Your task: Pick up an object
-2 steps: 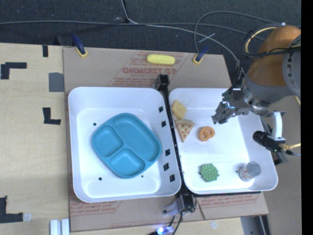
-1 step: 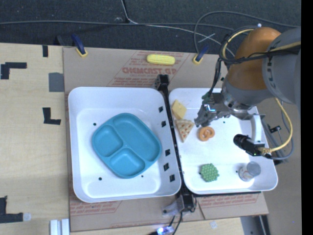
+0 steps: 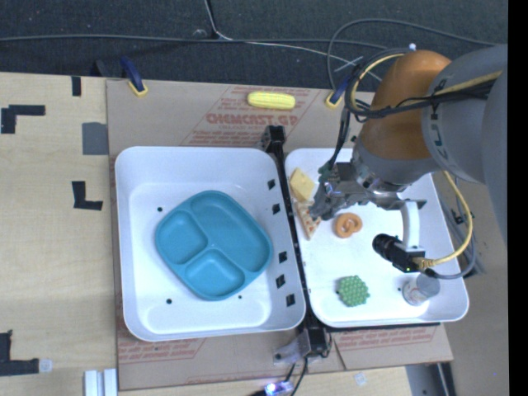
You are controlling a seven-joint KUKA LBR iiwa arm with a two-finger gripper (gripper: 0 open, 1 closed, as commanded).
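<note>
Cardboard covers the bench [image 3: 165, 114] under two shallow white bins, with a yellow corn cob [image 3: 271, 100] lying loose on it behind them. On the left, the first bin [image 3: 136, 304] holds a blue divided plate [image 3: 213, 243], flat and well away from the arm. Across the divider, the right bin [image 3: 450, 308] carries the small things: a yellow wedge like cheese [image 3: 301, 185] against the near wall, a tan cracker-like piece [image 3: 308, 219] just below it, an orange ring-shaped piece [image 3: 347, 225] beside that, and a green bumpy ball [image 3: 353, 290] nearer the front edge. The gripper [image 3: 328, 198] sits low over the cheese and cracker, its fingers dark against the clutter; I cannot tell whether they are spread or closed, and nothing is plainly between them. To do this step well, I would judge it best to centre on one piece, likely the cracker or the cheese, keep clear of the divider wall, and close only once a finger stands on each side. Two pieces touching invites a slip.
</note>
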